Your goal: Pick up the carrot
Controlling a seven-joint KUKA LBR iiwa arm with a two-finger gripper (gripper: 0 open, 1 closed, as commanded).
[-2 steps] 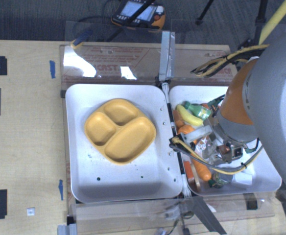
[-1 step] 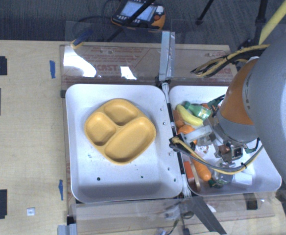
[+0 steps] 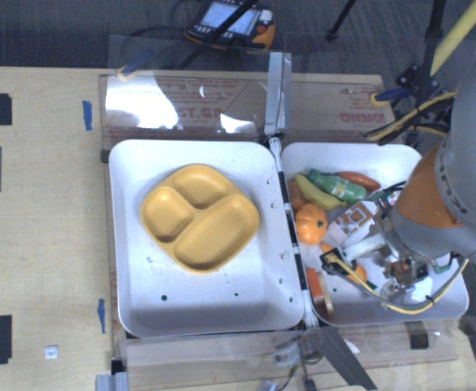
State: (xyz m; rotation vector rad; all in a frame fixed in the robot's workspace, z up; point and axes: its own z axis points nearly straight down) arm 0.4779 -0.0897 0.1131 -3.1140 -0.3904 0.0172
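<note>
Camera view: the two-finger gripper (image 3: 367,261) hangs low in the right white bin (image 3: 446,304), its jaw state unreadable. The slim orange carrot (image 3: 314,284) hugs the bin's left wall, ungrasped; approach step, needing a leftward shift.

Two white bins, left (image 3: 132,243) and right (image 3: 401,155), smooth plastic with a soft shine. Yellow plate (image 3: 200,217) in the left bin, smooth matt plastic. Bench top (image 3: 38,218) pale wood, flat and dull. Clear shiny plastic sheet (image 3: 181,104) behind the bins, bright with glare. Orange carrot (image 3: 313,284), smooth toy-like plastic look. Round orange fruit (image 3: 310,224), slightly glossy. Arm (image 3: 458,194) with grey smooth shell and orange band, matt. Dark floor (image 3: 59,15) rough like carpet.
</note>
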